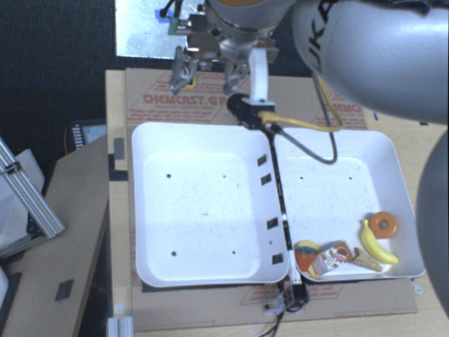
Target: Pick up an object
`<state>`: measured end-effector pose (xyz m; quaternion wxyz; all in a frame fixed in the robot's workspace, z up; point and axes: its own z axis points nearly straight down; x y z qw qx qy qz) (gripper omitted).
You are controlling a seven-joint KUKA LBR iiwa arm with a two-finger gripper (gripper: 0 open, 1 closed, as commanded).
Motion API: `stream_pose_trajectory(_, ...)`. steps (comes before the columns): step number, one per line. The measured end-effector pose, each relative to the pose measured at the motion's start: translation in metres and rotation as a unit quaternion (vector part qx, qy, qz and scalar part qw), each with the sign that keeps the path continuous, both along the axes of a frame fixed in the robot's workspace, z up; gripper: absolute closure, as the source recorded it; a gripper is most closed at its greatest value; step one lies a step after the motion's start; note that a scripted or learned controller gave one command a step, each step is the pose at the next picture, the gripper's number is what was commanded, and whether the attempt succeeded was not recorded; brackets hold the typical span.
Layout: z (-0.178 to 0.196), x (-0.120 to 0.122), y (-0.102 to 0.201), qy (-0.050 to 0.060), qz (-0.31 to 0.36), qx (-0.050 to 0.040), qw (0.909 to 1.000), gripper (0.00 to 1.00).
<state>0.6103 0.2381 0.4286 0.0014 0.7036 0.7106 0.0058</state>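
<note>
so the gripper (208, 83) hangs spread open and empty past the bins' far edge, while the banana (376, 243) sits way off in the right bin's (330, 188) near-right corner, long axis running near-far.

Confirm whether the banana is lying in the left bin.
No. The banana lies in the right bin, near its lower right corner beside an orange ring-shaped item.
</note>
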Motion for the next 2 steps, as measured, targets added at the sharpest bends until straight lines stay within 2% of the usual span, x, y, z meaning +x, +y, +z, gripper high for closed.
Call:
stream_pose_trajectory(1,0.099,-0.058,-0.003,-0.001,-0.001,0.0003,1.0,0.0)
stream_pose_trajectory(2,0.107,-0.094,-0.034,0.005,-0.005,-0.0027,1.0,0.0)
